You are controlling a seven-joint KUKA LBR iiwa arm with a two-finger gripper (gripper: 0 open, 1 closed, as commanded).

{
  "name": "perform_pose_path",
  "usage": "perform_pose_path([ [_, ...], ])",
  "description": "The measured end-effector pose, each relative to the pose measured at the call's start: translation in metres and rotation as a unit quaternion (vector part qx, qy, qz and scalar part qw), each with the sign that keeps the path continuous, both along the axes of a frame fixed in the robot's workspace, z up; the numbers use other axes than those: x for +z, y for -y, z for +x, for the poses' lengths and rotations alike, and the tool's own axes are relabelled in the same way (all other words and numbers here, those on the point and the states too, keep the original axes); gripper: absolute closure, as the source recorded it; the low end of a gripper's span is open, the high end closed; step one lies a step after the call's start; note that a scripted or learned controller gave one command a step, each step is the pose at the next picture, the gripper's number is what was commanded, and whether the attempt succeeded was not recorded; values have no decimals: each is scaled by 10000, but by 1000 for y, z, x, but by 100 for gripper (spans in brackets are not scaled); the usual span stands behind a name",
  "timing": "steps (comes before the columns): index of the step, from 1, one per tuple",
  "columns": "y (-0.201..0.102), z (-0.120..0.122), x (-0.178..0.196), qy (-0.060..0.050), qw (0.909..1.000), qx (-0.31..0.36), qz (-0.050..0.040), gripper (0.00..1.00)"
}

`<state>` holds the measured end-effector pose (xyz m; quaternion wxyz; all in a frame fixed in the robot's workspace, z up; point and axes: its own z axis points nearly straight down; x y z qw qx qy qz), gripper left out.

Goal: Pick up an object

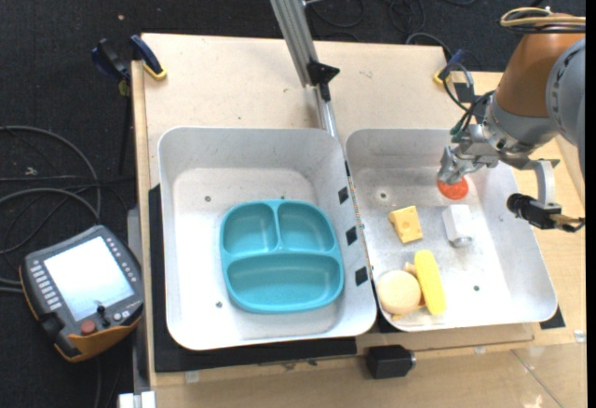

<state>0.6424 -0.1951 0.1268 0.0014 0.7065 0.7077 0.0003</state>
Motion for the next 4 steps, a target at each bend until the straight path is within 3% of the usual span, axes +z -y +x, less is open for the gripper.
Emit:
perform_pose_path([
  [1, 0, 8, 63, 30, 10000, 6, -6, 100],
  [2, 0, 9, 85, 11, 10000, 5, 1, 100],
  [4, -90, -25, 108, -12, 10000, 29, 15, 100],
])
